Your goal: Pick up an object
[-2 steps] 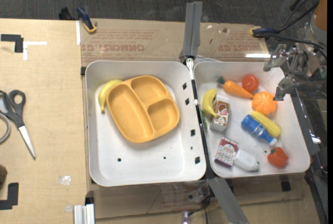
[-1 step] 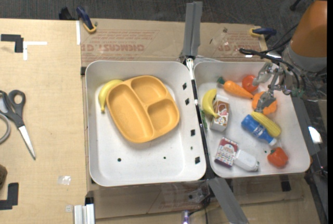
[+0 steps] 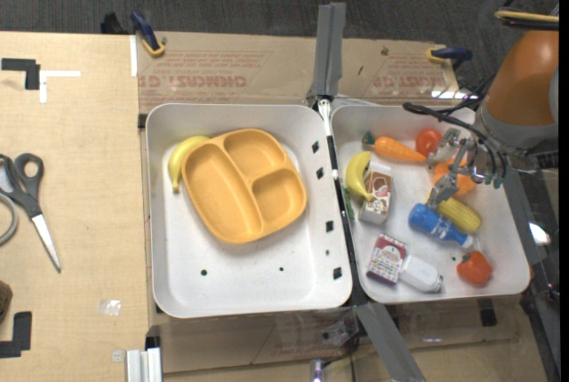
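The gripper (image 3: 462, 160) hangs in the right bin's (image 3: 511, 220) upper right, jaw state indeterminate, directly above a small orange piece (image 3: 444, 187), with the corn cob (image 3: 460, 213) just below, lying diagonally.

**Orange band, grey arm, metal claw**

Here's the arm (image 3: 524, 96): a fat, rounded orange band, glossy under the light, with grey casing just below it. Closer to the fingers, black cables (image 3: 444, 112) loop out from the wrist. The gripper (image 3: 462, 160) itself is a cluster of bare silvery metal parts, small and busy, with dark fittings behind the fingers. Any markings are too small to read.
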Available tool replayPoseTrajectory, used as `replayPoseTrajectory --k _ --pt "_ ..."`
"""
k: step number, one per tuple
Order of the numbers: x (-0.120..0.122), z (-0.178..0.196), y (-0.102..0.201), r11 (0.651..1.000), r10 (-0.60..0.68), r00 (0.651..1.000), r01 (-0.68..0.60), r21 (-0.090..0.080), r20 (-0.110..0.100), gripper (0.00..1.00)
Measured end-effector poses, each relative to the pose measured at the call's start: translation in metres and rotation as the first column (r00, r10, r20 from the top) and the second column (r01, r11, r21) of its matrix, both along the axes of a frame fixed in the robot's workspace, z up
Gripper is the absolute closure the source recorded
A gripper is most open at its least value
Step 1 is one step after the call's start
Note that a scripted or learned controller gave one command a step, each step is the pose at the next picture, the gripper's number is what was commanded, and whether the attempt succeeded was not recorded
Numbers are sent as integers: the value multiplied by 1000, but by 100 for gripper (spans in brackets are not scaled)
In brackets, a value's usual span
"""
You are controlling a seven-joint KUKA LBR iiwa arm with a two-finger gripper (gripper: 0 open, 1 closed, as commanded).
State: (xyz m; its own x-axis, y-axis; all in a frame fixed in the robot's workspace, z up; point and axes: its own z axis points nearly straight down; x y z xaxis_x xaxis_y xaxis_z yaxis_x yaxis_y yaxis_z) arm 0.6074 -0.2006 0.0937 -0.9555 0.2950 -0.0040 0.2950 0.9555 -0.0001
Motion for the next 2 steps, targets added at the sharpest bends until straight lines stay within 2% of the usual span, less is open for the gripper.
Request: replayPoseTrajectory --k 1,2 --pt "-53 -1 -6 1000 14 1000 -14 0 -1 0" --pt "-102 -1 -1 997 -80 997 80 0 1 0"
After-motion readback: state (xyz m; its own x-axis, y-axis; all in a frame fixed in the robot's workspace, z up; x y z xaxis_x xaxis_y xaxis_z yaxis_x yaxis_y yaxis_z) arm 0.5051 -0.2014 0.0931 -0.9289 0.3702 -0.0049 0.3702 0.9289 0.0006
